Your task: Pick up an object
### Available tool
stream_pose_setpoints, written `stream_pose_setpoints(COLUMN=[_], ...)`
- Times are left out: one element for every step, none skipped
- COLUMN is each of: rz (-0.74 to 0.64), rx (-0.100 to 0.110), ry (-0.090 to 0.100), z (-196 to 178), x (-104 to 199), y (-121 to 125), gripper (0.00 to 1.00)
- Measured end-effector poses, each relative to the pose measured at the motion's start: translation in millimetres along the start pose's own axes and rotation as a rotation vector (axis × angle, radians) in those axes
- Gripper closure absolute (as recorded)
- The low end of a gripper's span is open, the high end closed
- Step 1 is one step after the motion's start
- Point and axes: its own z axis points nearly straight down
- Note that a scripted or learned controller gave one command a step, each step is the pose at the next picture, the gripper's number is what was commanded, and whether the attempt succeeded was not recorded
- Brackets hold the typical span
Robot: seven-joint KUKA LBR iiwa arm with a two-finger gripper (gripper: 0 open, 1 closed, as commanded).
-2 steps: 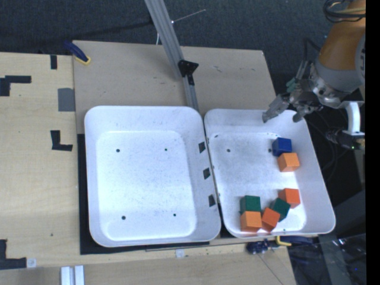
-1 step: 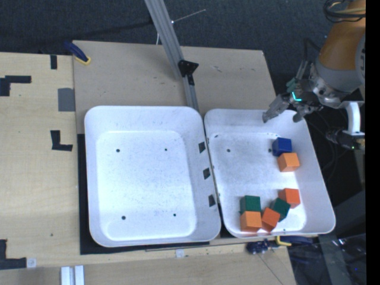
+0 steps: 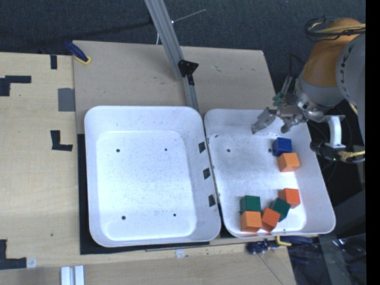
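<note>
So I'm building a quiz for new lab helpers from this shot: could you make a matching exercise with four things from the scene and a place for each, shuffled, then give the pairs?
Things:
1. blue block
2. claw
3. left bin
4. green block beside the orange ones

Places:
A. near the front edge of the right bin
B. over the back part of the right bin
C. next to the right bin, on its far side from the arm
D. just behind a lone orange block

Pairs: 1-D, 2-B, 3-C, 4-A
</note>
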Motion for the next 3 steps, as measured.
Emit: stream_pose_setpoints(rz=[0.002, -0.001, -0.002], rx=[-0.001, -0.007, -0.005], ry=[-0.001, 0.0, 0.001], z=[51, 85, 74], x=[-8, -6, -6], y=[-5, -4, -5], gripper=[0.0, 0.0, 1.0])
